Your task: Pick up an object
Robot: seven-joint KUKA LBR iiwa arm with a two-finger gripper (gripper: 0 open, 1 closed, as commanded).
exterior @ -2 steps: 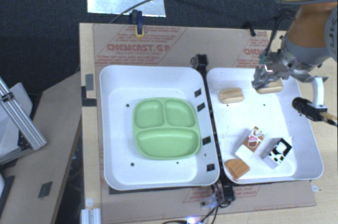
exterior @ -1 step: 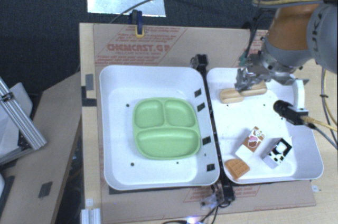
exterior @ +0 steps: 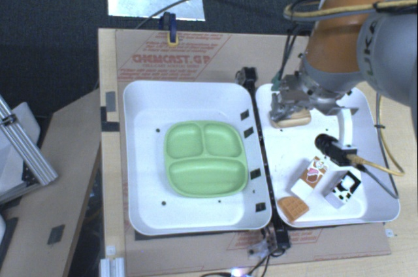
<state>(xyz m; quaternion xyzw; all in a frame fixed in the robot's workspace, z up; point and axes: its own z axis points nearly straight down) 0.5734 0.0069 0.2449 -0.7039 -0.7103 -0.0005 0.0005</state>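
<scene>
The left bin (exterior: pixel 144 194) is holding a green plate (exterior: pixel 206 158), lying flat near its middle. Moving right, the gripper (exterior: pixel 285 109) is hanging low at the far left corner of the right bin (exterior: pixel 377 197), right over a tan block (exterior: pixel 298 119). Whether it's spread or pinching, I can't tell from here. Toward the near edge, a waffle (exterior: pixel 292 207) is lying flat, a red-and-white carton (exterior: pixel 314 174) is sitting just beside it, and a black-and-white cube (exterior: pixel 344 189) is resting further right.
</scene>
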